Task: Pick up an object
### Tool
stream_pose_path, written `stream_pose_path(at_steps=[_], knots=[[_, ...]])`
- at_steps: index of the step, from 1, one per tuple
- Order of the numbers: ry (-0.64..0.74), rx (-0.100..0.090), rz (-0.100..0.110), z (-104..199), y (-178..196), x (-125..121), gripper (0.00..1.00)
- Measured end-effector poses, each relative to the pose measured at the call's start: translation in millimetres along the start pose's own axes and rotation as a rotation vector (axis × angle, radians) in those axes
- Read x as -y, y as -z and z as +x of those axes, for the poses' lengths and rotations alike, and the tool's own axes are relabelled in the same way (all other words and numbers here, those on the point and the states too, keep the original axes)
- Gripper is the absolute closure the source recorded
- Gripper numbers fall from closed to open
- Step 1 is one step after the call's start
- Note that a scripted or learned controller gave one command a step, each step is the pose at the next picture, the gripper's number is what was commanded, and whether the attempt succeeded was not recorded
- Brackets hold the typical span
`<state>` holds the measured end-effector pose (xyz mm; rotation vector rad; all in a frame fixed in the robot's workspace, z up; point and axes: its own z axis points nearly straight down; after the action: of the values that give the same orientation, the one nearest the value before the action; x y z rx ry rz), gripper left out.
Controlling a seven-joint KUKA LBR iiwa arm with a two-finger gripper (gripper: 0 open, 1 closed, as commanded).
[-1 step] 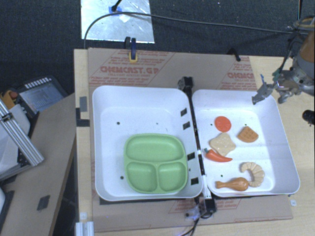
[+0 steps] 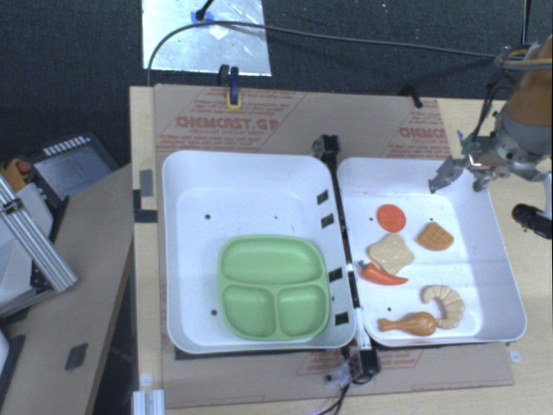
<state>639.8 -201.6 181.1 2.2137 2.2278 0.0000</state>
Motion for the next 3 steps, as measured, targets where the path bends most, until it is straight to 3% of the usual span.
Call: stream_pose_path(at_steps=[1,2,3], knots=[[0.0,0.0,0.001,1,-62,-1,0.0],[0.001,0.0,0.0,1,-98,-1,0.0],[0.003,0.002,-0.005,1,-84,-3,1.0]])
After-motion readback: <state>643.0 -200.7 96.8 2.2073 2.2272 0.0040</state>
